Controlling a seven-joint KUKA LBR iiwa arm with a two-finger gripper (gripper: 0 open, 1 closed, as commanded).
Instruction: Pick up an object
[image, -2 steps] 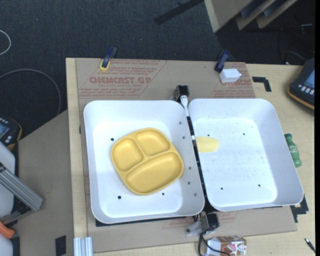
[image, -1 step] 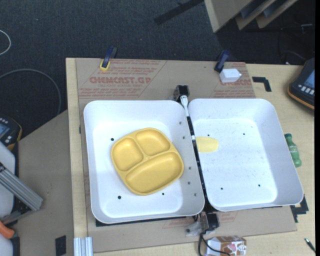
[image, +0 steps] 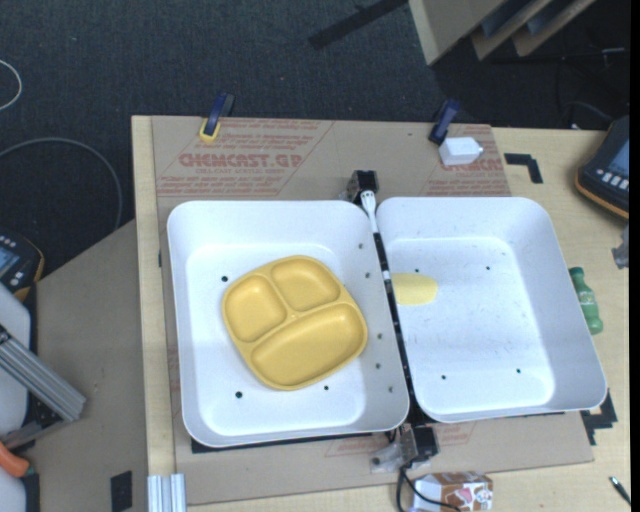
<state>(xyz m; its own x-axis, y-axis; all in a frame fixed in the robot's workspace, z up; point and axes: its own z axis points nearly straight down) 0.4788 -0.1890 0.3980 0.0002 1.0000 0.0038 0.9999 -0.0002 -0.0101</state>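
I see the yellow tray (image: 293, 322) crowding the left bin (image: 190, 300), the right bin (image: 520, 300) open beyond a yellow piece (image: 414, 290).

Yellow divided plate (image: 293, 322) lies flat in the left bin (image: 190, 300), mid-floor. Small pale yellow piece (image: 414, 289) sits in the right bin (image: 540, 300), against its left wall.

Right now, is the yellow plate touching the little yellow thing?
Apart. The camera view shows the plate in the left bin, the yellow thing in the right bin.
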